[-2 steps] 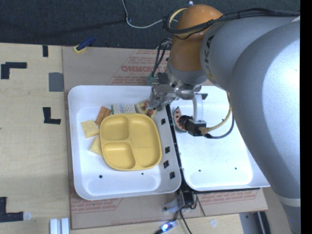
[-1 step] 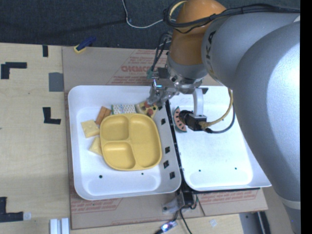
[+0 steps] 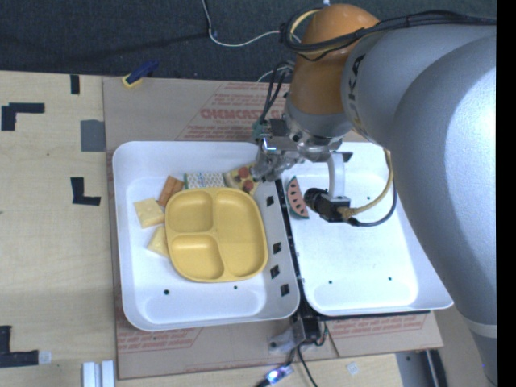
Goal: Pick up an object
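A yellow divided plate (image 3: pixel 216 234) lies in the left bin (image 3: pixel 141 297). Behind it sit small food pieces: a pale cracker square (image 3: pixel 148 213), an orange-brown piece (image 3: pixel 169 189), a speckled green-white piece (image 3: pixel 204 181) and a small mixed piece (image 3: pixel 240 176). A watermelon slice (image 3: pixel 298 199) lies in the right bin (image 3: pixel 363 289) close to the divider. My gripper (image 3: pixel 264 166) hangs over the back right corner of the left bin, just above the small mixed piece. Nothing can be seen held in it.
The arm's large grey body covers the right side of the view and part of the right bin. A black cable (image 3: pixel 359 216) loops over the right bin. Cardboard (image 3: pixel 161 103) lies under both bins. A blue-yellow item (image 3: pixel 140 72) rests at the back.
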Controlling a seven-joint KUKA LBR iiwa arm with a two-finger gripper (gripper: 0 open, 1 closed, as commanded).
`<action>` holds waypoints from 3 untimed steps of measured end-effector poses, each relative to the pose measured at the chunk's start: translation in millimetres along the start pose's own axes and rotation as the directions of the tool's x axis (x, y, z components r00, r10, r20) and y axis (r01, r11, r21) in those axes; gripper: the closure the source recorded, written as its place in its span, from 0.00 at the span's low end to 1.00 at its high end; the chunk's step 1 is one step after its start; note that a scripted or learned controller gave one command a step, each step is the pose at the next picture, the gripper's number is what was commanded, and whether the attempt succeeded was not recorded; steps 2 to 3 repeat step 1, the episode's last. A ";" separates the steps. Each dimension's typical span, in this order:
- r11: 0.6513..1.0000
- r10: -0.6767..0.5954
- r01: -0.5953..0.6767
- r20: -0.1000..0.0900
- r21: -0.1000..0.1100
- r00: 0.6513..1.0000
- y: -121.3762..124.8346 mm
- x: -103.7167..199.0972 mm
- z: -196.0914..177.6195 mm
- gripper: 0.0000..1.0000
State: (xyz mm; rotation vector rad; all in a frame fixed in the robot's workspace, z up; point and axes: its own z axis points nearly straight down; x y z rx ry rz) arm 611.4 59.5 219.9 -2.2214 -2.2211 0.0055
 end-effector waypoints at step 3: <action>1.000 -0.003 0.003 -0.003 -0.001 1.000 -3.0 13.1 -14.5 1.00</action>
